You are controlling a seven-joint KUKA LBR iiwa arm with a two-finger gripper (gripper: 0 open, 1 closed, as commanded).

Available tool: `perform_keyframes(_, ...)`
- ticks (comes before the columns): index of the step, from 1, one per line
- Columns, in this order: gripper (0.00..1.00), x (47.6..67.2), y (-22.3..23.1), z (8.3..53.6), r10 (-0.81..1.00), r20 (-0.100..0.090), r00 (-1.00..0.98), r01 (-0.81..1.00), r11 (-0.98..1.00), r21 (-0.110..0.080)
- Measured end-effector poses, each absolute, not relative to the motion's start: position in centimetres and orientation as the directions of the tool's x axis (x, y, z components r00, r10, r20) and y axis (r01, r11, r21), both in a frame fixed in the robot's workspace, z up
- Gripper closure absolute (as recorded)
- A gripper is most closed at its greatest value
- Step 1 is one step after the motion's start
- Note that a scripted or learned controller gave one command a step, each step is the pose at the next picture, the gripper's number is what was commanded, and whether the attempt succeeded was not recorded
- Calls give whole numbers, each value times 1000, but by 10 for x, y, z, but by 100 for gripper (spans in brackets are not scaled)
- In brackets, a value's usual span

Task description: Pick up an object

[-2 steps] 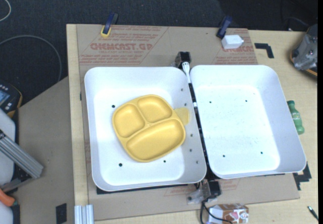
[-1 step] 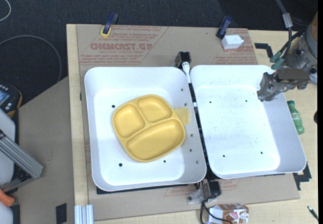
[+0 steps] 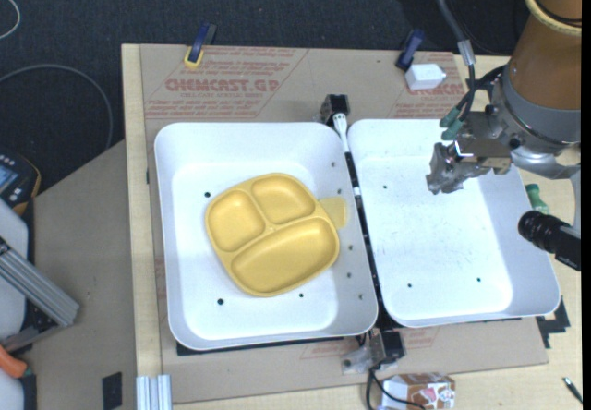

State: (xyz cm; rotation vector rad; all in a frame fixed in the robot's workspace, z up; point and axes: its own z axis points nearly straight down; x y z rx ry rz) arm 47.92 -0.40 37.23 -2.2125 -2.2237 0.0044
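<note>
A smooth, glossy yellow plastic plate [image 3: 272,234], rounded and split into three compartments, lies flat in the middle of the left white bin [image 3: 175,177], a shallow tray with rounded corners on the cardboard-covered tabletop [image 3: 277,76]. My gripper [image 3: 447,175], dull grey metal, hangs over the upper part of the right white bin [image 3: 499,297]; I cannot tell how far it is open, and I see nothing in it. From my gripper the plate lies at about eight o'clock, well apart, across the divide between the two bins.
</note>
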Motion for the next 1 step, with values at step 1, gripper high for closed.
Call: perform_keyframes(1,100,480,56,415,1000,2,-7,1000,7,6)
